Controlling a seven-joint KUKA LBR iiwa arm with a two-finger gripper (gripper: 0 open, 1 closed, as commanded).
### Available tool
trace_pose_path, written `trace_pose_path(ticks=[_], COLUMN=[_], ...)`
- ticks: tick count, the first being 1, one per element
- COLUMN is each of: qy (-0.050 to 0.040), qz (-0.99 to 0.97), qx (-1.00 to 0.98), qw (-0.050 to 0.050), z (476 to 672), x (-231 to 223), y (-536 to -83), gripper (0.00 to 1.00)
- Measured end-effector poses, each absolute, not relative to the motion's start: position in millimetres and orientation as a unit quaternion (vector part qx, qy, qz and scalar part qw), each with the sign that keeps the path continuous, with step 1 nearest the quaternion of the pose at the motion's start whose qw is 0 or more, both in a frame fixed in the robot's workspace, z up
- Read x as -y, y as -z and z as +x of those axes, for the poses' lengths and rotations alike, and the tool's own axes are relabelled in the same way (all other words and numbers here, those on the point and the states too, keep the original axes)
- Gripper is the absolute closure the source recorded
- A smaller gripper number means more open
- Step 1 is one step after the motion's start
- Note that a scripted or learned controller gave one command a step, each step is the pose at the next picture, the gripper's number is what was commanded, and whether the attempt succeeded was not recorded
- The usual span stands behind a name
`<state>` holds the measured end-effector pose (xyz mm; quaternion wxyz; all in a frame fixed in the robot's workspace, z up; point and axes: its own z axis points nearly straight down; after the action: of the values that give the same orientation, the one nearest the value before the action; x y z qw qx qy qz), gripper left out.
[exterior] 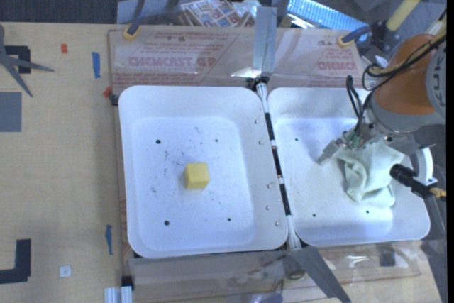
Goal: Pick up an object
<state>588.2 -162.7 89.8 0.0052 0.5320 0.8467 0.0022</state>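
Note:
A small yellow cube (197, 175) lies near the middle of the left bin (142, 117). A crumpled white cloth (367, 177) rests in the right bin (312, 216), toward its right side. My gripper (345, 145) is low over the right bin, at the cloth's upper left edge, and looks to be touching it. The arm, grey with its orange band (403, 85), comes down from the upper right and hides the bin's far right corner. Whether the cloth is gripped is not clear from this angle.
A metal divider (275, 160) runs between the two bins. Clear plastic sheeting and cardboard (191, 57) stand behind the bins. The wooden bench (57, 174) stretches to the left, with bits of blue tape on it.

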Motion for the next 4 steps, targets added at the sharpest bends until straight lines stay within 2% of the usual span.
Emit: trace_pose_path(ticks=[1, 2, 3, 4], qy=[-0.0024, -0.0032, -0.0019, -0.0013], qz=[0.661, 0.661, 0.562, 0.692], qx=[-0.75, -0.75, -0.827, -0.722], qw=[0.005, 0.009, 0.007, 0.004], z=[634.0, 635.7, 630.4, 666.5], x=[170, 171, 216, 223], y=[-89, -101, -90, -89], gripper=[0.0, 1.0, 1.0, 1.0])
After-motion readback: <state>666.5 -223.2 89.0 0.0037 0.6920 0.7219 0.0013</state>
